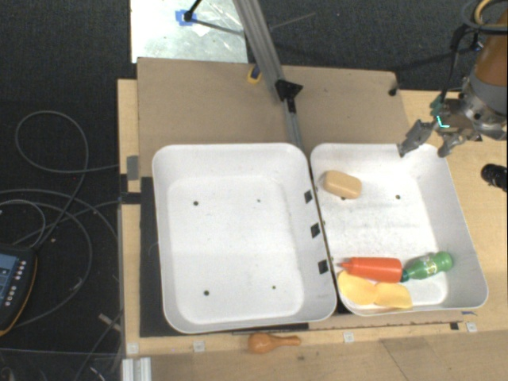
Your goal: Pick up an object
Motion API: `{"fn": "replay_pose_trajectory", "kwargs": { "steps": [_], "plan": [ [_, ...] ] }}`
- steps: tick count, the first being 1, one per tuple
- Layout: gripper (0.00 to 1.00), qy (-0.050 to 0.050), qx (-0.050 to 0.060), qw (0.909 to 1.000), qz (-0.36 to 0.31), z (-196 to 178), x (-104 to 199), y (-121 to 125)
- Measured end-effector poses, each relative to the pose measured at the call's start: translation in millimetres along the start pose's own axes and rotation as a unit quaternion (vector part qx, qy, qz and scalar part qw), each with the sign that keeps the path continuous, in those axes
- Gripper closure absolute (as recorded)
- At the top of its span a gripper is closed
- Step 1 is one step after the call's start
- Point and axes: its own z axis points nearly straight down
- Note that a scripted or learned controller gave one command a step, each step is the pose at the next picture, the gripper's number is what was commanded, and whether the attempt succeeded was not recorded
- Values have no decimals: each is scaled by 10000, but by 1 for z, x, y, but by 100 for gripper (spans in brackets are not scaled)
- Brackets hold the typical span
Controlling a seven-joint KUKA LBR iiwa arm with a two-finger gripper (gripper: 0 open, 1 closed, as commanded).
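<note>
- Two white bins are set side by side on the counter point(349, 94); dark floor with cables is seen around it.
- Claw point(428, 140) is held above the right bin's point(397, 221) far right corner, fingers spread, nothing gripped.
- Tan block point(342, 184) is near that bin's far left corner; carrot point(373, 268), green bottle point(427, 265), yellow pieces point(373, 294) are along its near edge.
- Left bin point(230, 236) is beside it.

A tan block point(342, 184) lies in the right bin's far part. An orange carrot point(373, 268), green bottle point(427, 265) and yellow pieces point(375, 294) (all touching) crowd its near edge.
</note>
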Motion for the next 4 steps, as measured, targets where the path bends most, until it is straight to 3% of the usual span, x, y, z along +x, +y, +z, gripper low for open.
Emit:
{"fn": "replay_pose_trajectory", "kwargs": {
  "steps": [1, 4],
  "plan": [
    [0, -9, -16, 10000, -12, -2, 0, 1],
    [0, 1, 8, 10000, 20, 154, -7, -7]
  ]
}}
